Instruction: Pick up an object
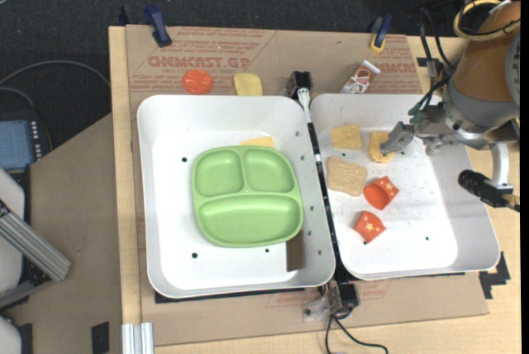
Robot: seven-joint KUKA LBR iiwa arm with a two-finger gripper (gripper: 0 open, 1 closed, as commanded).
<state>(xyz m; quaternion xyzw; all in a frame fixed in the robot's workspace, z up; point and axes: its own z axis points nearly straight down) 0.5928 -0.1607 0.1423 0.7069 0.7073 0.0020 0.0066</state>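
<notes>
jaws point(392, 141) low beside yellow piece point(378, 147)

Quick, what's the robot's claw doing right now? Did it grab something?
Gripper: over the right bin, right by a yellow piece. Cannot tell whether it is open, shut or holding anything.

Divided plate point(246, 197) in left bin point(157, 179). Five small food pieces point(346, 176) in right bin point(463, 245), near its left wall. Hand point(395, 139) over right bin's back part.
</notes>
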